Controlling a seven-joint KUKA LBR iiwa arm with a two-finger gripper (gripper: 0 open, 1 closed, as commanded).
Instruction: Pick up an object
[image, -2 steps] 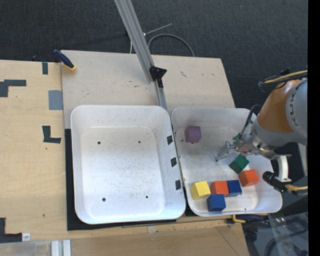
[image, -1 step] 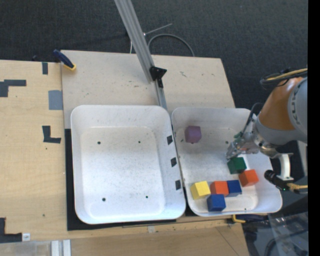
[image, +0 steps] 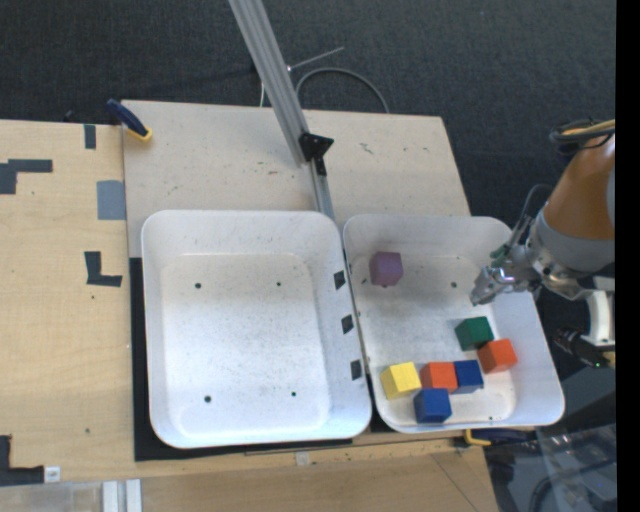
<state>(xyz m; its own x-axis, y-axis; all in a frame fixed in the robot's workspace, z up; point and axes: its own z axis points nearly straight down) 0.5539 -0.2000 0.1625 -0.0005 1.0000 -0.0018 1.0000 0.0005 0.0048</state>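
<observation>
Overhead slant view of bench w/ two shallow white bins side by side. The left bin (image: 170, 300) has nothing loose in it; the right bin (image: 420, 228) holds the candidate objs. The gripper (image: 488, 284) sits over the right bin's right-hand part, near the rim, just above and slightly left of the green block (image: 474, 330). Nothing is visibly in its grasp; how far it is open cannot be told at this resolution.

Objs in right bin: purple block (image: 386, 268), alone toward the bin's far-left area, well apart from the rest. Green block and an orange-red block (image: 498, 354) lie touching or nearly so at right. Along the near side, a row of yellow block (image: 403, 378), orange block (image: 439, 376) and blue block (image: 467, 375), w/ a second blue block (image: 432, 405) just in front, all crowded together.

Handling, as judged: all appear small, rigid cubes, prob. light foam or wood, not fragile; flat faces suit a two-finger pinch across opposite sides. Smooth paint may be a little slippery, so a centred grip is preferable. The purple block offers clear room on all sides. The green block is nearest, but its neighbour may obstruct one finger. The clustered row gives least clearance.
</observation>
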